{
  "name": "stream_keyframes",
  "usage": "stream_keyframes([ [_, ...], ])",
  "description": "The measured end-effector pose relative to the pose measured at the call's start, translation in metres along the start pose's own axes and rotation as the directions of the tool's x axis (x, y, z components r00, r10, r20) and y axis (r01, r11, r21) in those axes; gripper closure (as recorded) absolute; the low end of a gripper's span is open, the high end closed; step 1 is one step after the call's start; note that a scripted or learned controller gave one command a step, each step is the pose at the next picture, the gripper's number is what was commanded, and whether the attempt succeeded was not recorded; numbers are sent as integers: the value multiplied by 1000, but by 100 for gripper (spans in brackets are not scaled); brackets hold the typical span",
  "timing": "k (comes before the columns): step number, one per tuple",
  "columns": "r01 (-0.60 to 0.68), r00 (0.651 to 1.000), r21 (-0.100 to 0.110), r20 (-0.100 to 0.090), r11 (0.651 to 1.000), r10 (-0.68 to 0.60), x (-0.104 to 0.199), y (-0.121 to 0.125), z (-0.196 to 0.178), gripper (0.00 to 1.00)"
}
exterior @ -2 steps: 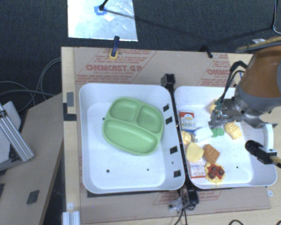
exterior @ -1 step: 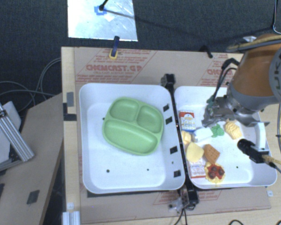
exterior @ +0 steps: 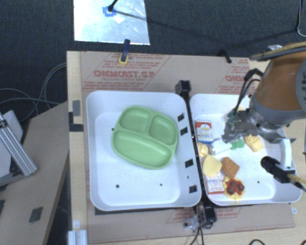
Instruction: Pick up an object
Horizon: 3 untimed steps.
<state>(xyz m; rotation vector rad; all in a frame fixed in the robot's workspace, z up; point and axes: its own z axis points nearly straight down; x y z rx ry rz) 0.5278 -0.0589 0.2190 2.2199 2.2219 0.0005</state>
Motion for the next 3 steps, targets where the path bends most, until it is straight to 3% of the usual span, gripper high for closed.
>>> stream_keyframes([
  [1,4,1000,-1,0,1000,-4,0,10,3,100],
  [2,2,1000,-2,-1,1000,-2,-3,5,-16,100],
  [3,1,1000,-1,0,1000,-1,-6,17,-5,100],
])
